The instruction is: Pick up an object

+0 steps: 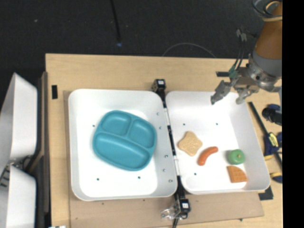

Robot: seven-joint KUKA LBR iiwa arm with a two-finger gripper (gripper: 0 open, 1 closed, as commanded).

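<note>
Near the front of the right bin (247, 122), four small toy foods are seen: a cracker (189, 143), a sausage (207, 155), a green apple (236, 156) and an orange wedge (236, 174). Above the bin's far edge, the gripper (231, 94) is held with fingers spread, grasping nothing. The sausage is judged light, stiff and somewhat slippery; it should be taken across its narrow middle.
</note>
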